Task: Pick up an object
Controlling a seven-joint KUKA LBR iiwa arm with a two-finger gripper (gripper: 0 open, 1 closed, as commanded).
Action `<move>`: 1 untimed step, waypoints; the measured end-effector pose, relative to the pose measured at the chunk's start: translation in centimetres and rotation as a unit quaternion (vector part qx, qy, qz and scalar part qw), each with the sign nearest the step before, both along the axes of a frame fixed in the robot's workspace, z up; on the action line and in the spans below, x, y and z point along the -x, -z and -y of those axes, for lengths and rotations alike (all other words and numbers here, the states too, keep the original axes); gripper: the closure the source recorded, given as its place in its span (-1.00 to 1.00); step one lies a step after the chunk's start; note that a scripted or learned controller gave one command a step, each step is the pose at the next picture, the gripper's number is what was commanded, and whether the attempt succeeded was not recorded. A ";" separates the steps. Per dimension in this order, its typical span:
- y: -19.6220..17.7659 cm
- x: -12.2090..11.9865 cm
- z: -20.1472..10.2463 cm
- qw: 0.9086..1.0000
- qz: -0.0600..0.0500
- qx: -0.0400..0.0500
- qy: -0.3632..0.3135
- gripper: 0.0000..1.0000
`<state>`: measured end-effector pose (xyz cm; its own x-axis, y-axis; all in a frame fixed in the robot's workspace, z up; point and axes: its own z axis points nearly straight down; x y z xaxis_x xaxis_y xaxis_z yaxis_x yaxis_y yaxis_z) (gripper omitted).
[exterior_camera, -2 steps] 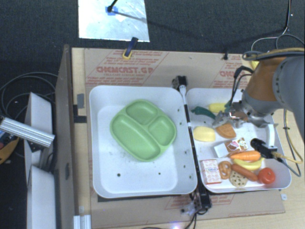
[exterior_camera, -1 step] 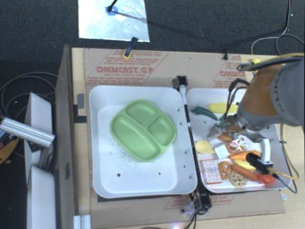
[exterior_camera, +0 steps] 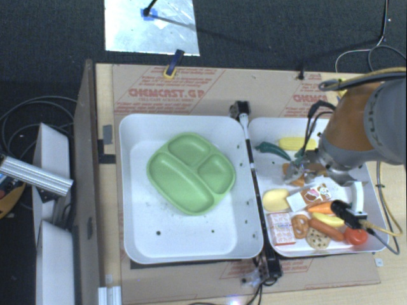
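Observation:
The right bin (exterior_camera: pixel 267 129) holds several toy foods. A yellow piece (exterior_camera: pixel 291 143) and a teal-handled item (exterior_camera: pixel 272 149) lie at its far side. A pale yellow round piece (exterior_camera: pixel 275 200), a white picture card (exterior_camera: pixel 311 196), a red card (exterior_camera: pixel 280 226), a pretzel (exterior_camera: pixel 299 222), a cookie (exterior_camera: pixel 316 239), an orange carrot (exterior_camera: pixel 320 208) and a red tomato (exterior_camera: pixel 357 236) crowd its near half. My gripper (exterior_camera: pixel 297 170) is low in the bin's middle, between the yellow piece and the picture card. I see nothing clearly held in it.
The left bin (exterior_camera: pixel 137 234) holds a green divided plate (exterior_camera: pixel 191 172). A black divider clip (exterior_camera: pixel 241 110) sits where the bins meet. The grey and orange arm (exterior_camera: pixel 359 129) covers the right bin's far right corner. Cables lie left of the bench.

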<state>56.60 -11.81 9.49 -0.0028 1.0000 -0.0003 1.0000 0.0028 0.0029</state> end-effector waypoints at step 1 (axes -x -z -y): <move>-9.6 -8.4 -5.6 1.000 0.007 0.000 -0.005 1.00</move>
